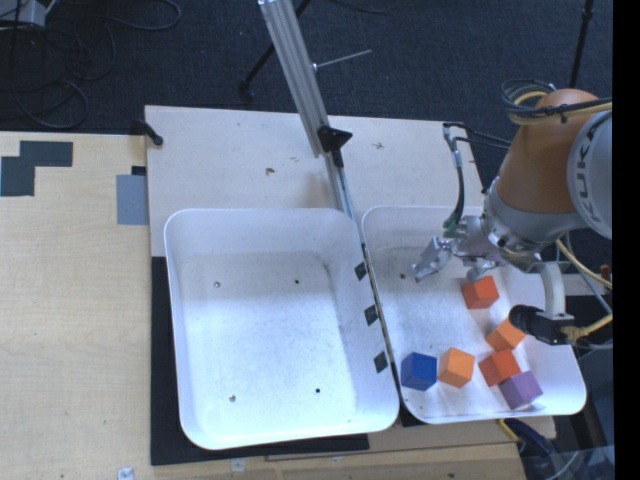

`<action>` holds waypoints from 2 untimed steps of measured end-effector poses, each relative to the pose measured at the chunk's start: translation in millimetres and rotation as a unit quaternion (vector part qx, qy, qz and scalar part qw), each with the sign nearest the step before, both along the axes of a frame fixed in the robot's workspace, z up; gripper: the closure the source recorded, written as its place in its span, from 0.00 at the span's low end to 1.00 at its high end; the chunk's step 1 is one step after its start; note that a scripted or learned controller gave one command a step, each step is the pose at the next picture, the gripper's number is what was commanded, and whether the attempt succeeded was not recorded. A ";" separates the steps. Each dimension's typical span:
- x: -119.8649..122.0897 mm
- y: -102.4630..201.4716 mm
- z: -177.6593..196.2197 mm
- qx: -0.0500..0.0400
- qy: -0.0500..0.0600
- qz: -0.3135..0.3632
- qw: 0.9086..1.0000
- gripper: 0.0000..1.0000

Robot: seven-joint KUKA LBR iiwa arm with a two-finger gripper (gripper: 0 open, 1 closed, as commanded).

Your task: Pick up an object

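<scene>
Approaching stage, by my reading: nothing lifted yet. End effector (438, 258) hangs low over the right bin (400, 230), fingers apparently spread and holding nothing between them.

Candidates, all in the right bin: orange cube (481, 292) just beside the end effector at its 4 o'clock; orange cube (456, 366), blue cube (419, 371), red cube (498, 367), purple cube (520, 389) clustered at the bin's 5 o'clock.

Next move calls for shifting over one cube, descending, closing.

Arm (545, 183) enters from 3 o'clock, wrist bent down toward 9 o'clock. Left bin (190, 233) alongside on the counter (80, 268).
</scene>
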State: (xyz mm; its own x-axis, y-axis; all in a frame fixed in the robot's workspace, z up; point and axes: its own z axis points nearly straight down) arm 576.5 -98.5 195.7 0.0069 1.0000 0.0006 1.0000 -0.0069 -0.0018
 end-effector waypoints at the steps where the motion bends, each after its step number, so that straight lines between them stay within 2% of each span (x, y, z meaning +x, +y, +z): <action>1: 0.1 -1.1 9.8 0.000 0.000 -0.002 1.000 1.00; 2: 11.9 -93.3 -70.4 -0.001 0.004 0.001 1.000 1.00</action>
State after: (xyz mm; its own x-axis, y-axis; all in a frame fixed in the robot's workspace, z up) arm 588.4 -191.8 125.3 0.0056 1.0000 -0.0012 0.9999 -0.0056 -0.0089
